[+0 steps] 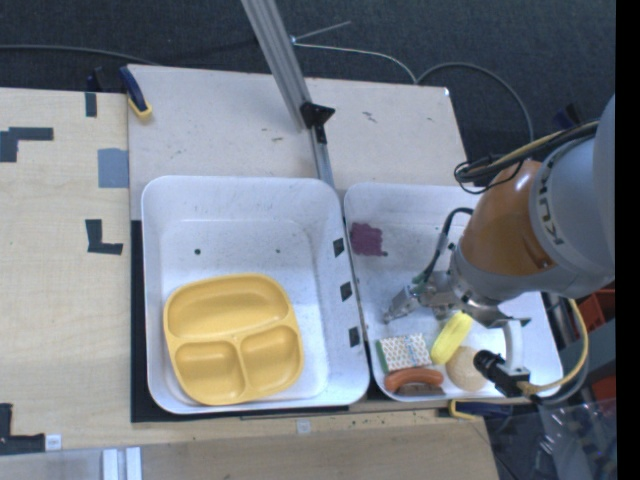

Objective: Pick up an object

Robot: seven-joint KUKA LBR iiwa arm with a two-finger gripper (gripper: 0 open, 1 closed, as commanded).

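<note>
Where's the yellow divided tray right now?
The yellow divided tray lies in the left bin, toward its front-left corner, apart from the items in the right bin.

floor (pixel 80 8): dark carpet | bench (pixel 60 268): pale wood, grey tape marks | aluminium strut (pixel 272 38) slanting overhead

In the left bin (pixel 240 198), a yellow divided tray (pixel 233 337) is taking up the near half, leaving the far half lying open from wall to wall. In the right bin (pixel 400 208), the arm (pixel 530 218) is reaching in from the right edge and covering the middle, with the gripper (pixel 405 303) hanging near the centre. A purple item (pixel 367 239) is sitting by the far left corner. Along the near edge a patterned packet (pixel 402 350), an orange-red piece (pixel 414 378), a yellow piece (pixel 451 337) and a tan round piece (pixel 463 369) are crowding together, touching or nearly so. The strip between the purple item and that cluster is staying bare along the left wall.
</note>
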